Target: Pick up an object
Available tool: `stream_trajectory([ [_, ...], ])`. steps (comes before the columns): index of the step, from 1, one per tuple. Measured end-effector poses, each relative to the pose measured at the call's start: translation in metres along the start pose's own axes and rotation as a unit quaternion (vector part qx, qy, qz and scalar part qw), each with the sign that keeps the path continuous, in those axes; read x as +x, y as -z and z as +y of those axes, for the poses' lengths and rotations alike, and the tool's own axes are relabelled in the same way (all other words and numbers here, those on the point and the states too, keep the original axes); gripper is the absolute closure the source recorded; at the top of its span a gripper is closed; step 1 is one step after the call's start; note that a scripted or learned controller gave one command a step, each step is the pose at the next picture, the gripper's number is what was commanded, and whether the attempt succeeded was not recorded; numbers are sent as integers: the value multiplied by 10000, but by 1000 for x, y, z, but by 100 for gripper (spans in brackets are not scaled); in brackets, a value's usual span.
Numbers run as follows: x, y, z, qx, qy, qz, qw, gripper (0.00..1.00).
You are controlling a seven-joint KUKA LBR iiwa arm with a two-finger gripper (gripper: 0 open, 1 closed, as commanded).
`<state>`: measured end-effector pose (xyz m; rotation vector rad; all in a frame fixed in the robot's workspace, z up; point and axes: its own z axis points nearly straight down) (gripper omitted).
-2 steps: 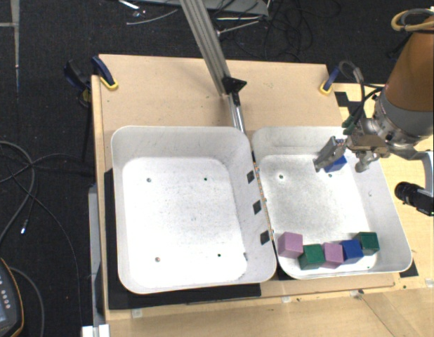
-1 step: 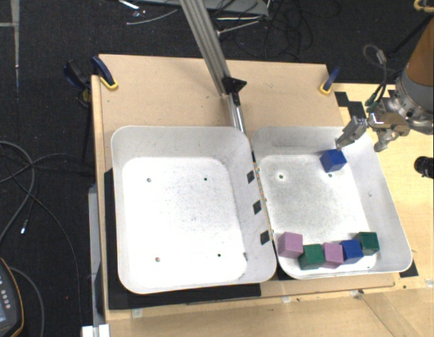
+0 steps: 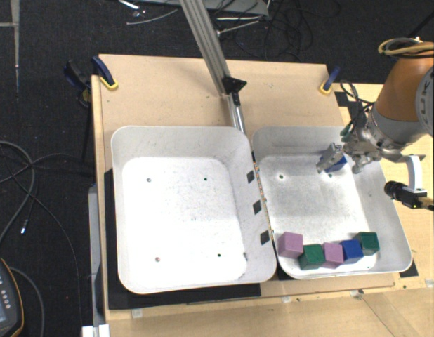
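Several small blocks lie in a row along the front edge of the right bin [image 3: 301,136]: a purple block [image 3: 291,243], a dark green block [image 3: 312,256], a second purple block [image 3: 333,253], a blue block [image 3: 352,249] and a green block [image 3: 369,242]. My gripper [image 3: 335,161] hangs over the bin's back right part, well behind the blocks. A small blue patch shows at its tip; whether it is a held thing or part of the gripper is unclear.
The left bin [image 3: 119,188] sits beside the right one on the wooden bench. A slanted metal rod [image 3: 210,44] runs down to the gap between the bins. Clamps [image 3: 104,72] grip the bench's back corners. Cables lie on the floor at left.
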<state>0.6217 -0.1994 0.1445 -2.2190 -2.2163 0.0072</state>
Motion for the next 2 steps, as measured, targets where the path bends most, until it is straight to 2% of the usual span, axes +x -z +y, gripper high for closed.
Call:
stream_trajectory([
  [1,0,-52,51,-47,26,-12,10000,0],
  [2,-1,-38,51,-53,30,-21,10000,100],
])
